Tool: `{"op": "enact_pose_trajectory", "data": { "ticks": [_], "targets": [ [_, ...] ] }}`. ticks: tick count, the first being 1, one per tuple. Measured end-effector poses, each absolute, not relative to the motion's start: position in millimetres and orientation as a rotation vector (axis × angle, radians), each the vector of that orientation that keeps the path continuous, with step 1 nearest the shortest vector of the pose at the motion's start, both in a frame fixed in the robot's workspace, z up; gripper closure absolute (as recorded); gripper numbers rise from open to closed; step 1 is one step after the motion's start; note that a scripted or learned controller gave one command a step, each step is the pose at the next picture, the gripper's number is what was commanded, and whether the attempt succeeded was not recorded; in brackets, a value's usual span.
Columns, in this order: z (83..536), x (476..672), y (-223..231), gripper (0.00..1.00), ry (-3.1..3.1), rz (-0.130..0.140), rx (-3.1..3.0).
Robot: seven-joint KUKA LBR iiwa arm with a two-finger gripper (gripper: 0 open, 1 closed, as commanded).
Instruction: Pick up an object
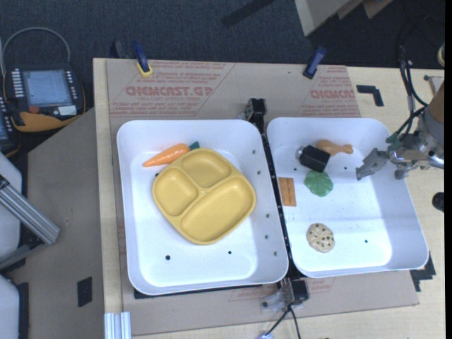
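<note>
— Where the right bin (395, 256) comes closest to us, we see a chocolate-chip cookie (320, 237) lying flat, well apart from everything else. What sits beyond it?

— We find a green broccoli piece (319, 183) farther in, and just behind it a black block (313, 158) touching a brown drumstick (334, 147), whose long axis runs left to right, the narrow end pointing right toward the gripper (381, 163).

— And the gripper itself?

— We see it at the bin's right side, fingers spread, nothing between them. Bare floor lies between it and the drumstick.

— The left bin (134, 189)?

— We see a yellow divided plate (203, 195) there, with a carrot (167, 155) at its far left edge, tip pointing left, greens to the right.
</note>
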State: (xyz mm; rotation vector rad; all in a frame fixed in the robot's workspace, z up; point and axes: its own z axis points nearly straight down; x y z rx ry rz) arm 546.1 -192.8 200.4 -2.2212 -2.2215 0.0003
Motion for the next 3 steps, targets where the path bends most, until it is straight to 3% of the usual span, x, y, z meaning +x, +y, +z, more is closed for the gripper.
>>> {"op": "enact_pose_trajectory", "data": {
  "ticks": [2, 3],
  "targets": [
    [86, 547.8, -190, 0.00, -2.216, 0.005, -2.217],
    [100, 549.8, -191, 1.00, -2.222, 0.000, -2.223]
  ]
}}
